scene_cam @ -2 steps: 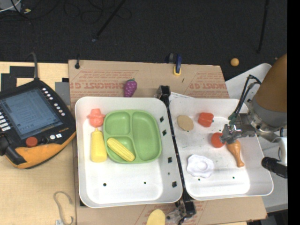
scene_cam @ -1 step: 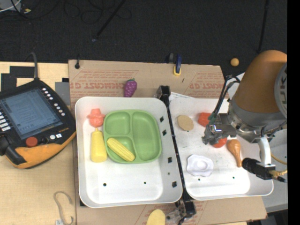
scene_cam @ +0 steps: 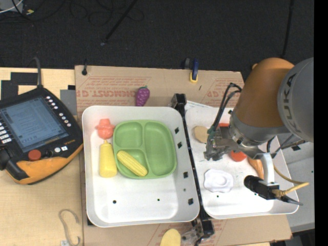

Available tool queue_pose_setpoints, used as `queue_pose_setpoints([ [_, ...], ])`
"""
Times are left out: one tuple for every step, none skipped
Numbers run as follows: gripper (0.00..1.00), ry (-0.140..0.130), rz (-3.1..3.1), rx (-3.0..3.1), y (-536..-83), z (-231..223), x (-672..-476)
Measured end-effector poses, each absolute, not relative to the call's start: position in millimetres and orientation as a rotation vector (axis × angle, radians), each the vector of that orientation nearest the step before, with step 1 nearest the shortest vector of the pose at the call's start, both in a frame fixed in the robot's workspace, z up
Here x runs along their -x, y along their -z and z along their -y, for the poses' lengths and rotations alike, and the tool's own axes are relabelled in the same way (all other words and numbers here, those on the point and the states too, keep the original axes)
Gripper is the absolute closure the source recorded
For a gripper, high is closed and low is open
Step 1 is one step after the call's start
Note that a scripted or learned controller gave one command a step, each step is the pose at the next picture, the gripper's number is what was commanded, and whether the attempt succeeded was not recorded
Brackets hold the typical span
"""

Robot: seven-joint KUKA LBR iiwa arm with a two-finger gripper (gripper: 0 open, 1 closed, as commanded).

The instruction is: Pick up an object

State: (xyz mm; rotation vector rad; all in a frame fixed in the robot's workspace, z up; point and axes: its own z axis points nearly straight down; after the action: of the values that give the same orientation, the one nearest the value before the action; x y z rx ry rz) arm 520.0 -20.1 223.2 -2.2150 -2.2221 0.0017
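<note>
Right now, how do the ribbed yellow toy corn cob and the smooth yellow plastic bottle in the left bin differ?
The corn cob lies slantwise in a compartment of the green divided plate; the bottle rests on the left bin's floor, left of the plate. The cob is ribbed; the bottle is smooth with a narrow neck. Both are yellow.

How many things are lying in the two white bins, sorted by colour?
Yellow: 2, bottle and corn cob
Green: 1, divided plate
Pink: 1, pink toy
Tan: 1, tan piece
White: 1, white piece
Red: 1, red piece
Orange: 1, orange piece
Total: 8
</note>
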Motion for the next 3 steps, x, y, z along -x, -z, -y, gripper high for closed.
queue_pose_setpoints([
  [1.0, -0.003, 2.221, 2.216, -222.1, -22.1, -510.4],
  [1.0, -0.002, 2.221, 2.218, -232.6, -50.2, -517.8],
  [1.0, -0.007, 2.217, 2.22, -216.2, -52.8, -507.7],
])
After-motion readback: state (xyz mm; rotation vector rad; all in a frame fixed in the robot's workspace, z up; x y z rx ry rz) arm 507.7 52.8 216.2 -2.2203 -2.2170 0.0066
